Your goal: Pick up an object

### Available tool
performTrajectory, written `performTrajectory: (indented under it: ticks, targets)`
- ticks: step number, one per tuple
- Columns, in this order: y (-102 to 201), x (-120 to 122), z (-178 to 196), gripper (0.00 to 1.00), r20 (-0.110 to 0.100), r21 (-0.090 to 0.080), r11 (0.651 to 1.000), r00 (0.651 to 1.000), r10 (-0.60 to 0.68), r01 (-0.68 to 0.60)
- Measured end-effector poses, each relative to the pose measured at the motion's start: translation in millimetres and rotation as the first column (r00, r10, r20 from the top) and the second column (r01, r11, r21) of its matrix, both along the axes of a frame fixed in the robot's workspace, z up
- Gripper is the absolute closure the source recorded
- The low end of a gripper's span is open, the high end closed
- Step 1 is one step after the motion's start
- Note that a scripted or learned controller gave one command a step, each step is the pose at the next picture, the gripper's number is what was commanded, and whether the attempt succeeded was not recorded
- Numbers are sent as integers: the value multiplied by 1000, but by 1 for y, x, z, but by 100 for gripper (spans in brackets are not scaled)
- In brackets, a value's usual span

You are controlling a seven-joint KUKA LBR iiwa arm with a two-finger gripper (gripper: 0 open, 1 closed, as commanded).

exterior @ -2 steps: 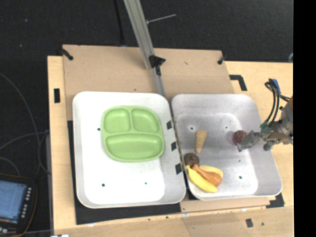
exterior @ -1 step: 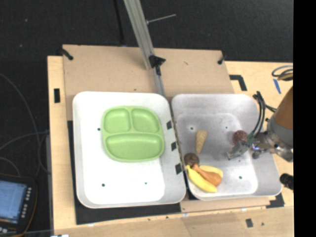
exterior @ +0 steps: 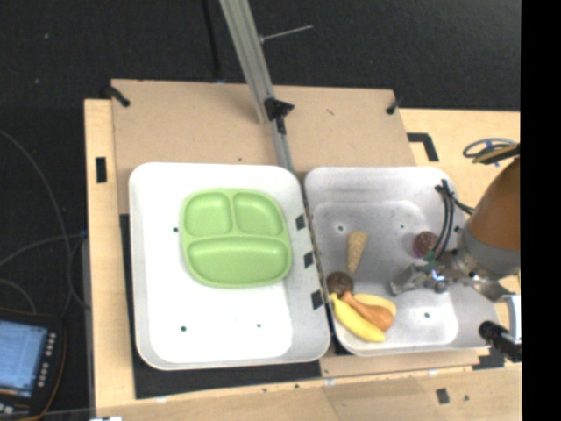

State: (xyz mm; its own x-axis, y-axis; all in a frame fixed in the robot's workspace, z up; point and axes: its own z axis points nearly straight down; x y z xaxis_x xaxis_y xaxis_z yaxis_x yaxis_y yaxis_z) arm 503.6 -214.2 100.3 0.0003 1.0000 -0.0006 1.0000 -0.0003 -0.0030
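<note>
The desk [exterior: 219, 121] carried two shallow white bins side by side. The left bin [exterior: 158, 323] held one green divided plate [exterior: 237, 238] with three compartments, lying flat in its upper half. The right bin [exterior: 377, 191] held the loose things: one yellow banana [exterior: 355, 324] and one orange carrot-like piece [exterior: 372, 306] touching each other near the lower left corner, one tan cone [exterior: 355, 250] upright of them toward the middle, one small brown round thing [exterior: 338, 281] just above the banana's end, and one small dark reddish ball [exterior: 424, 241] farther right.

The arm [exterior: 498, 213] reached in from the right, its orange band above the wrist over the bin's right rim. The gripper [exterior: 417, 278] sat low over the bare floor of the right bin, between the reddish ball and the banana, and touched neither as far as could be seen. Whether the fingers were parted or closed could not be told at this size; nothing showed between them.

By my judgement the task was at the approach stage: no object had been lifted, and all five candidates lay on the bin floor. The nearest were the reddish ball just above the gripper and the carrot-like piece to its left. The next move called for centring over one of them, descending with the fingers astride it, then closing and lifting.
</note>
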Motion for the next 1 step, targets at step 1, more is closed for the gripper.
performTrajectory:
  ticks: [1]
  targets:
    - [-1,2,14,100,8,-1,1000,1000,-5,5]
